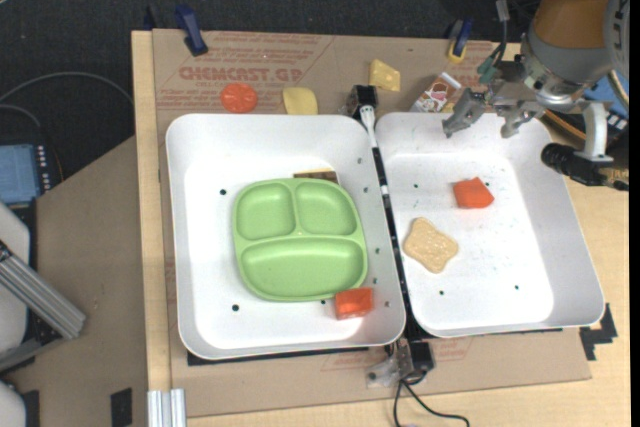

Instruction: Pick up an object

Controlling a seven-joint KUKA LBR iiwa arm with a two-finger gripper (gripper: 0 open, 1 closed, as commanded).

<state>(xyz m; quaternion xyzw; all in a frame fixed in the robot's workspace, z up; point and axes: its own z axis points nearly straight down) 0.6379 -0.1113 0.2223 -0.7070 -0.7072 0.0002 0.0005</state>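
Observation:
My gripper (487,118) hangs over the back rim of the right bin (560,245), open, with nothing between its two fingers. In that bin lie an orange block (473,194) below the gripper and a tan toast-shaped piece (430,245) nearer the front left. The left bin (195,215) holds a green divided plate (298,238), a small orange block (353,302) at the plate's front right corner, and a brown piece (315,177) just showing behind the plate.
Behind the bins on the cardboard lie an orange round piece (239,97), two yellow pieces (299,100) (384,75), a black item (362,99) and a small printed packet (435,95). Blue clamps (190,28) hold the back edge. Cables run at the right.

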